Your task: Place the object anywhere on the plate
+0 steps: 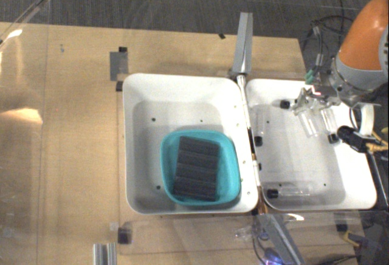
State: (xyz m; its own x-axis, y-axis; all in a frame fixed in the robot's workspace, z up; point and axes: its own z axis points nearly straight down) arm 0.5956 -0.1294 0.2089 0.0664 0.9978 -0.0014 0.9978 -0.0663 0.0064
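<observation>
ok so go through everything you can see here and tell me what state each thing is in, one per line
dark ridged block: lying flat on the plate, untouched
teal plate: sitting in the left bin, toward its near side, carrying the block
left bin: holds the plate and block
right bin: arm reaching over its far right corner
pincer: over the right bin, nothing visible between its fingers, open or shut unclear

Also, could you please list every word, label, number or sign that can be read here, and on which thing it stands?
None can be read. The dark ridged object, the teal plate, both white bins and the arm show no legible text.
</observation>
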